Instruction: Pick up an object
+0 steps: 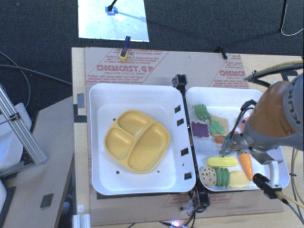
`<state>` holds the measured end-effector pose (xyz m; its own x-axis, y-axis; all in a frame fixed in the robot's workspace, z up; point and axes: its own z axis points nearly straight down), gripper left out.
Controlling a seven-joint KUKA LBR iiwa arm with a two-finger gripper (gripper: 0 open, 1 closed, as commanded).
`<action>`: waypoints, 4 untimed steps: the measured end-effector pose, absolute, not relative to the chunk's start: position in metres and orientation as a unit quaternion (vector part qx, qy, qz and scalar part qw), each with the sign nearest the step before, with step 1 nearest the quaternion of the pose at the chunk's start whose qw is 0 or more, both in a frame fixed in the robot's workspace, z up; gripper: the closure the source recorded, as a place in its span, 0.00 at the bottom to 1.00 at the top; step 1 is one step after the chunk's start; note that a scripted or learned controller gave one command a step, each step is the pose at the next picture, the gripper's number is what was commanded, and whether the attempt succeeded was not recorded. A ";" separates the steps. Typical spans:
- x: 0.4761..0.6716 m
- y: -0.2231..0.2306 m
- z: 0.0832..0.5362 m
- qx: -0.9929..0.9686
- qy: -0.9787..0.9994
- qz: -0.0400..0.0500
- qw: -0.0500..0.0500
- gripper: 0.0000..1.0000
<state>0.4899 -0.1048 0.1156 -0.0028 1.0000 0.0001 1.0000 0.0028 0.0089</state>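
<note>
Bench [142,63] of pale board carries two shallow white bins side by side. In the left bin [102,175] a yellow three-compartment plate [137,140] lies near the middle, slightly tilted, well clear of every wall. A black divider rail [186,127] runs between the bins. In the right bin [199,93] toy foods crowd the floor: a green leafy vegetable [202,111] toward the far left corner, a purple piece [199,129] just below it against the left wall, a green-and-tan piece [218,125] beside that, a small orange-red piece [219,139] underneath. Along the near edge lie a chocolate-chip cookie [207,175], a green ribbed piece [223,176], a pale yellow block [238,179], with a corn cob [222,162] above them and a carrot [245,162] to its right. The gripper [227,147] hangs over the bin's middle, its tips just above the corn cob; whether the jaws are open or closed cannot be told, and nothing is seen held. The grey arm [275,113] with its orange band enters from the right
</note>
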 end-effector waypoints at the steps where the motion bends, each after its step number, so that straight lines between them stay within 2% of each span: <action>1: 0.491 -0.105 0.126 0.706 0.708 0.004 0.004 1.00; 3: 0.493 -0.105 0.147 0.705 0.710 0.006 0.005 1.00; 4: 0.488 -0.050 0.186 0.704 0.711 0.002 0.001 1.00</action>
